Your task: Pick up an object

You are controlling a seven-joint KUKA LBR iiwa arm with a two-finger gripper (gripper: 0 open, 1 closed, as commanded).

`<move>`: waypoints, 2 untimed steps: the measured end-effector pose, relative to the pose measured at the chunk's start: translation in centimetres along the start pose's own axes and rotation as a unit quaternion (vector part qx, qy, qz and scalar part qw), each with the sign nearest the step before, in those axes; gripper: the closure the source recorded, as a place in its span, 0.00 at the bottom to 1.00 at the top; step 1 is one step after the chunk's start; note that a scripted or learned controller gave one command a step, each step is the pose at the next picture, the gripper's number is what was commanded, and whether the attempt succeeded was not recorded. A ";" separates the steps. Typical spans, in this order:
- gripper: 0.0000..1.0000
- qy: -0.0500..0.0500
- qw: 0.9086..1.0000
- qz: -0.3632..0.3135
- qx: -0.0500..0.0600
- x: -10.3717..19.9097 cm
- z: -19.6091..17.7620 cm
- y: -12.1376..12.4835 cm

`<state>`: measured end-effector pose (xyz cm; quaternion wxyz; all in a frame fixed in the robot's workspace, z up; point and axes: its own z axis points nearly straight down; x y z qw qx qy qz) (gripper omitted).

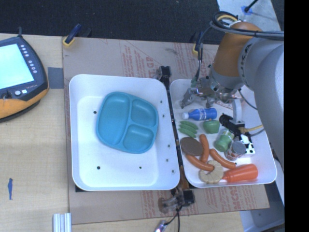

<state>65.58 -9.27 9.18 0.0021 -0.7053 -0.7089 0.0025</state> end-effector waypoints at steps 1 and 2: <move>1.00 0.000 1.000 -0.001 0.001 -0.1 -1.1 0.0; 0.00 0.000 1.000 -0.001 0.001 -0.1 -1.1 0.0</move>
